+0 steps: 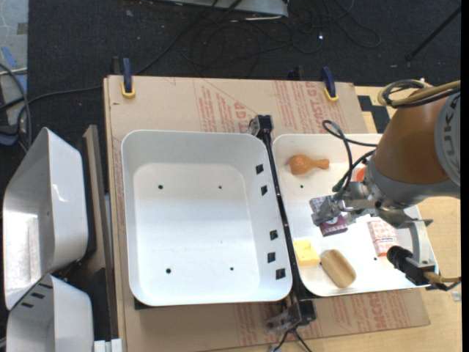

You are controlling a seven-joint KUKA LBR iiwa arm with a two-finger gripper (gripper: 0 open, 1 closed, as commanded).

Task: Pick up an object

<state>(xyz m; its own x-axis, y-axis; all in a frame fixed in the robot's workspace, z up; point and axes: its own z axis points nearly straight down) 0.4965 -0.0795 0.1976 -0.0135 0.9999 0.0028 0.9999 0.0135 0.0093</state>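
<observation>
The gripper (327,213) stands low in the right bin (308,144), directly over a small purple packet (333,225) that lies near the bin's middle. Whether the fingers are spread or closed on anything cannot be told; the wrist body and cables mask them. The packet is judged the likely target, being the item closest beneath the tool. Its exact outline is partly covered, but the exposed part suggests a flat piece with its long axis running roughly from the left bin (198,211) side toward the arm, slightly slanted. To do this step well, the fingers should close across the packet's short side, square to that axis, and descend until they meet the bin floor lightly, since a flat item gives little to catch. Relative to the packet: an orange drumstick-shaped toy (306,164) lies beyond it toward the bin's far wall, thin end pointing toward the arm side; a yellow block (305,252) and a tan rounded piece (338,268) lie on its near side; a red-and-white packet (382,237) lies on its arm side. These neighbours are near enough that a wide approach risks nudging them.
</observation>
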